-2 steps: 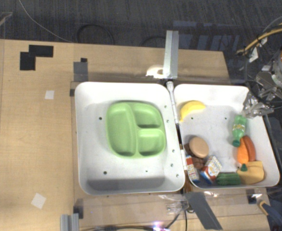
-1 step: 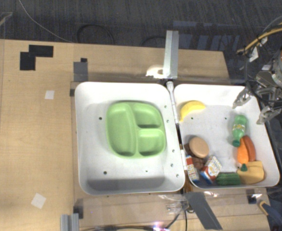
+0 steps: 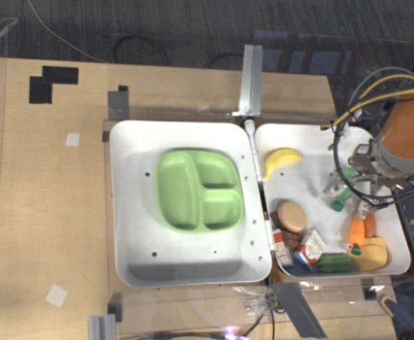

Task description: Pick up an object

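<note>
Pale wooden worktop (image 3: 44,211) carries two bins; the left bin (image 3: 132,190) holds a green tray (image 3: 196,190). Over the right bin (image 3: 313,140), the pincer (image 3: 355,190) hovers by a green piece (image 3: 341,202); its grip cannot be judged. Nearby clutter, carrot (image 3: 359,229) included, could foul a descent.

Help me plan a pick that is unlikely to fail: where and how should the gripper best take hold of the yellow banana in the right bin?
Probably across the middle of the banana, coming straight down from above. It lies flat on the floor of the right bin, apart from the other items, and its curved body looks narrowest across its width. The bin's left wall is close, so close the fingers across the short width.
</note>
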You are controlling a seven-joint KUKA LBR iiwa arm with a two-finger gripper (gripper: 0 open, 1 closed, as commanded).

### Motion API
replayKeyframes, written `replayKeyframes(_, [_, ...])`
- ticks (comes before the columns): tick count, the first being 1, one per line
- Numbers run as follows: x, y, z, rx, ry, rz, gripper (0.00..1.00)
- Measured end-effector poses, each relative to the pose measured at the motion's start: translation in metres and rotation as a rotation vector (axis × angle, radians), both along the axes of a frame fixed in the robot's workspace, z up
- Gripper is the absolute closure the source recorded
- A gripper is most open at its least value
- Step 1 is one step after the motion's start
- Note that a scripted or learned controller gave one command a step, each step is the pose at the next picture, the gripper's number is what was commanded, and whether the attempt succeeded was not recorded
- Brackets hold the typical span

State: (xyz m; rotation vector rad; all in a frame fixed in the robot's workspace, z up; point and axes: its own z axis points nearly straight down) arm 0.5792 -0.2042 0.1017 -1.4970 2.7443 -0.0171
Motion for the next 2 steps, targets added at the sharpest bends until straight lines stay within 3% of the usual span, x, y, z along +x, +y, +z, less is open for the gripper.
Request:
replayKeyframes(1, [-0.069, -0.001, -0.010, 0.000, -0.002, -0.096, 0.00])
replayKeyframes(2, [-0.063, 0.003, 0.004, 0.002, -0.017, -0.086, 1.00])
